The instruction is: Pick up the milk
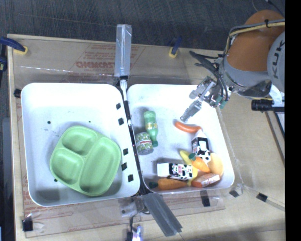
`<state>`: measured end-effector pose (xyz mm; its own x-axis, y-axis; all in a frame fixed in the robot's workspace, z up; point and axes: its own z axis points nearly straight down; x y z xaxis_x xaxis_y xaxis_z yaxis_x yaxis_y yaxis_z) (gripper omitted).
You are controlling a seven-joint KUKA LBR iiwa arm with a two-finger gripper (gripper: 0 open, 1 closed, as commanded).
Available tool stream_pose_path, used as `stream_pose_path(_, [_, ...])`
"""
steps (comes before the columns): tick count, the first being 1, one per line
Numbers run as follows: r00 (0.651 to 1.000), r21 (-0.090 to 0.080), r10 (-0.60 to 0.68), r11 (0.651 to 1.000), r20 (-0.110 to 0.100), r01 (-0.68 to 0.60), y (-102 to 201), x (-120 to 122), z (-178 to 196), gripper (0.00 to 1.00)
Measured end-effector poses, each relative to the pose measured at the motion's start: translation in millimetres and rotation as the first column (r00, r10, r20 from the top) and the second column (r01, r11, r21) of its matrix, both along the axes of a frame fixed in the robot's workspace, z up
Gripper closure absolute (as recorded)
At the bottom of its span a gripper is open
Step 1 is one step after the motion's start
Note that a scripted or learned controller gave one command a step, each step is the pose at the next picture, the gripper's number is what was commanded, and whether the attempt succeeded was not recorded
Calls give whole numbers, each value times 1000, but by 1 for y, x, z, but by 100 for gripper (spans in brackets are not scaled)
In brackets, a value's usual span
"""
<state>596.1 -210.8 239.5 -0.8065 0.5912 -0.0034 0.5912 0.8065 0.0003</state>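
My gripper (186, 115) hovers over the right bin's (163, 92) far side, whether apart or together I cannot tell; the milk (174, 170) lies near the bin's near edge, well apart.

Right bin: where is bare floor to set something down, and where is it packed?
Right bin: bare floor along the top wall, between the green bottle and the hand. Left bin: bare above the green tray. Packed: lower right corner, around the milk.
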Motion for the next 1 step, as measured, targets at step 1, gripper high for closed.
stream_pose_path(1, [1000, 0, 30, 1000, 0, -30, 0, -4, 68, 0])
